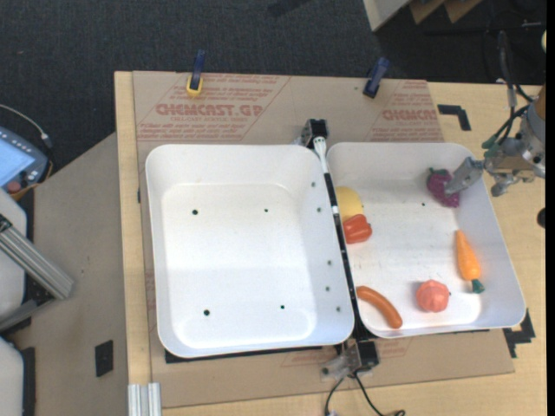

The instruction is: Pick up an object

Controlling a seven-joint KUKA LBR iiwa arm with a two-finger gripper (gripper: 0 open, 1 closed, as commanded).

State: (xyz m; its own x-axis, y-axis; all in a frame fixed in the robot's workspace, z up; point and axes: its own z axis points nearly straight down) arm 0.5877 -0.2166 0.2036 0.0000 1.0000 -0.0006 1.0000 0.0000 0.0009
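Pincer (482,173) beside purple object (442,186) in right bin (408,159).

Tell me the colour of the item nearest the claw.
Purple, seen in the camera view: the item beside the claw.

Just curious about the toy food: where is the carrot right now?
The carrot lies in the right bin, near its right wall, just above the pink ball.

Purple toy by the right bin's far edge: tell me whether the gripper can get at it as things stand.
Probably yes. The gripper hangs right beside the purple toy, which lies apart from the other toys with nothing over it; the right bin rim is close behind.
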